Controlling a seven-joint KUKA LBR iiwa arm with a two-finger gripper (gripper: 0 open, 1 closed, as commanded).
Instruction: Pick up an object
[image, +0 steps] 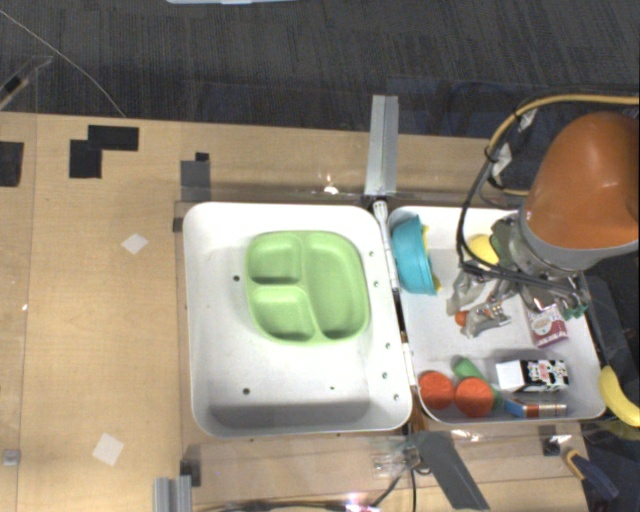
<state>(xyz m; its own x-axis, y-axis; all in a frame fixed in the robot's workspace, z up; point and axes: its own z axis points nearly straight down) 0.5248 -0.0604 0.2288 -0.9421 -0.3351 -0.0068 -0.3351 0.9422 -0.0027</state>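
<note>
My gripper (484, 308) hangs low over the middle of the right bin (432, 330), under the orange wrist band (585, 195). A small red-orange bit (462, 318) shows at its left side; I cannot say whether it is held. Around the gripper lie a blue bowl on its side (412, 255), a yellow object (482, 248) partly hidden by the arm, and a small red and white packet (547, 326). Along the bin's front wall sit two orange-red balls (456, 391), a green piece (466, 368), a black and white box (532, 374) and a marker (535, 408).
The left bin (215, 330) holds a green divided plate (305, 285). A metal post (382, 145) stands behind the wall between the bins. Yellow and black cables (500, 140) loop beside the arm. A yellow object (620, 395) lies outside the right bin's right edge.
</note>
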